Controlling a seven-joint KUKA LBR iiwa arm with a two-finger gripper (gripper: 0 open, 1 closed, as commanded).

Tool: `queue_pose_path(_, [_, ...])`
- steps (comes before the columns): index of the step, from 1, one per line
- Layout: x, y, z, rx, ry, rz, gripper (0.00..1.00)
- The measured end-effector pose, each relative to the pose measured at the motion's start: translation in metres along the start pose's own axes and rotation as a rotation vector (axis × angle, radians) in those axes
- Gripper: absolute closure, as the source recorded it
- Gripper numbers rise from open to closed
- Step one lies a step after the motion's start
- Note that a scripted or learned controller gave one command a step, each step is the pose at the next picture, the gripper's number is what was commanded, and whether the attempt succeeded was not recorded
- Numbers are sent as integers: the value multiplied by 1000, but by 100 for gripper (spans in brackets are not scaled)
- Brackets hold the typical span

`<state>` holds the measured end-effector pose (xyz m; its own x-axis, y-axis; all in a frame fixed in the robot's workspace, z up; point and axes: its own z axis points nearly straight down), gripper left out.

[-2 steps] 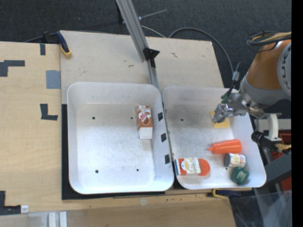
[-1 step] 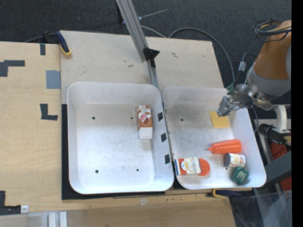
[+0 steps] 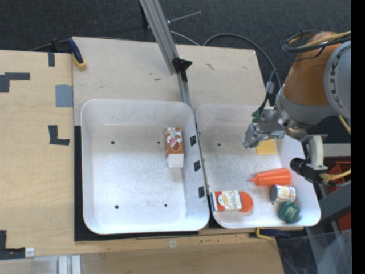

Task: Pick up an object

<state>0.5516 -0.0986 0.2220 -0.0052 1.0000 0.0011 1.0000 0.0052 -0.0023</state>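
Observation:
My gripper (image 3: 252,140) hangs over the right bin (image 3: 228,164), near its upper right part, just left of a flat yellow piece (image 3: 266,148). An orange bottle (image 3: 272,177) lies on its side below the gripper. Lower still are a small jar with a white label (image 3: 283,193), a dark green object (image 3: 289,212) and a red and white packet (image 3: 232,201) at the bin's front edge. A brown and white carton (image 3: 174,146) lies in the left bin (image 3: 114,170), toward its right side.
A slanted metal rail (image 3: 162,33) runs from the top down to the divide between the bins. Cables (image 3: 239,41) loop behind the right bin. The arm's grey and orange body (image 3: 313,87) covers the right bin's far right corner.

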Motion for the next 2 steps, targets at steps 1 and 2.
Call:
queue_pose_path(1, [51,-10,10,1,0,0,100])
queue_pose_path(2, [104,-16,17,0,-1,3,100])
